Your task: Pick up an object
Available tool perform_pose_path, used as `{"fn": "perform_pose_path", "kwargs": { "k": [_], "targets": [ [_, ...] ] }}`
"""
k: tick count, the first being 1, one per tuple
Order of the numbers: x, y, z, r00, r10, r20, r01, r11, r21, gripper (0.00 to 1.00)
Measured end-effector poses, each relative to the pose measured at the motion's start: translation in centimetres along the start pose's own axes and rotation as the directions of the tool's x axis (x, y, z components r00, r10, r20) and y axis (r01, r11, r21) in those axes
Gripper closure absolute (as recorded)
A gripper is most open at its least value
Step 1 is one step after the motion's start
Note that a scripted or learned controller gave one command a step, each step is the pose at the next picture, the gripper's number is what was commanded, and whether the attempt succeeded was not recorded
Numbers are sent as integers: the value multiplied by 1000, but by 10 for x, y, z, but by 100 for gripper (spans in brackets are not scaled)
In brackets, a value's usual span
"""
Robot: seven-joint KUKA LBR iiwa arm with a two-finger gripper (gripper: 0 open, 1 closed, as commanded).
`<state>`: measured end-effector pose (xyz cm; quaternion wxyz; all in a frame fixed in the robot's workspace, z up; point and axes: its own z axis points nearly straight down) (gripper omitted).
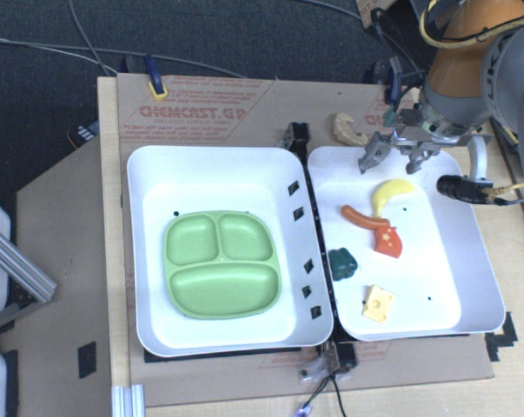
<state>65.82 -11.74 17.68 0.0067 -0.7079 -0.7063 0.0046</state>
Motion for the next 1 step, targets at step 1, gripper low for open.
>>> {"fn": "perform_pose_path", "kwargs": {
  "k": [1],
  "targets": [
    [0,3,-9,1000,-3,2,3,1000,-15,0]
  ]
}}
